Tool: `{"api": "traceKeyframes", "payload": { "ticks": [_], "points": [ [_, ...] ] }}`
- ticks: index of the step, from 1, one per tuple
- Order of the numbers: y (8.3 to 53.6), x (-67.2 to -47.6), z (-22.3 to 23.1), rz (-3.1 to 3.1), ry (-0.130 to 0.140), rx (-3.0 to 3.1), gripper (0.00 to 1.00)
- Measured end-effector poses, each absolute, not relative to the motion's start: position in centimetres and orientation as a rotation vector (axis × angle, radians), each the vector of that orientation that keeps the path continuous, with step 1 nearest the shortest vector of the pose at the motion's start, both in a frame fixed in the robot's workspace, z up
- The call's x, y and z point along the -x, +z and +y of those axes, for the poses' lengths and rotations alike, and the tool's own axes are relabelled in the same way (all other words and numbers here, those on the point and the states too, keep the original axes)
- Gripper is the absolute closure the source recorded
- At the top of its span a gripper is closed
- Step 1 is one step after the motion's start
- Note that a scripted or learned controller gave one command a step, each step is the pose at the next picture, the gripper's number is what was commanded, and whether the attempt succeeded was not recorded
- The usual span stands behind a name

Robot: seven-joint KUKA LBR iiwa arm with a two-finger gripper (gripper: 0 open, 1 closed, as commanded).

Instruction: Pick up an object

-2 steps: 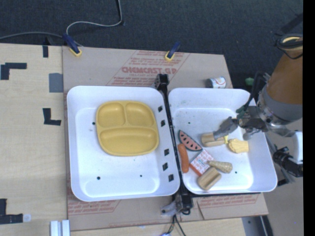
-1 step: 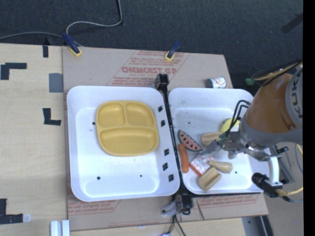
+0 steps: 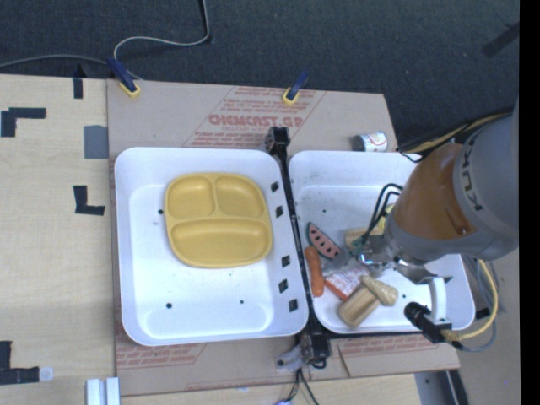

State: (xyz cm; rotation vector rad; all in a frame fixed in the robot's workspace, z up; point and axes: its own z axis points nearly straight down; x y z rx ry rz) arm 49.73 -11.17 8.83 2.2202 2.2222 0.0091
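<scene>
The arm (image 3: 456, 201) reached over the right bin (image 3: 337, 175), the left bin (image 3: 135, 226) held a yellow tray (image 3: 219, 219), and the pincer (image 3: 369, 256), its state impossible to tell, hung low above a carrot (image 3: 315, 272), a melon slice (image 3: 323, 240) and perhaps a bread roll (image 3: 365, 300).
</scene>
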Motion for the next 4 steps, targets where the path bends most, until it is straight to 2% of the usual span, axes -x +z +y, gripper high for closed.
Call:
{"api": "traceKeyframes", "payload": {
  "ticks": [1, 2, 3, 4],
  "points": [
    [8.7, -54.6, -9.8, 2.211, -0.003, -2.218, 0.0],
    [9.6, -54.6, -9.7, 2.213, -0.003, -2.219, 1.0],
    [9.6, -54.6, -9.7, 2.214, -0.002, -2.219, 0.0],
    [8.5, -60.8, -10.0, 2.221, 0.003, -2.219, 0.0]
  ]
}}
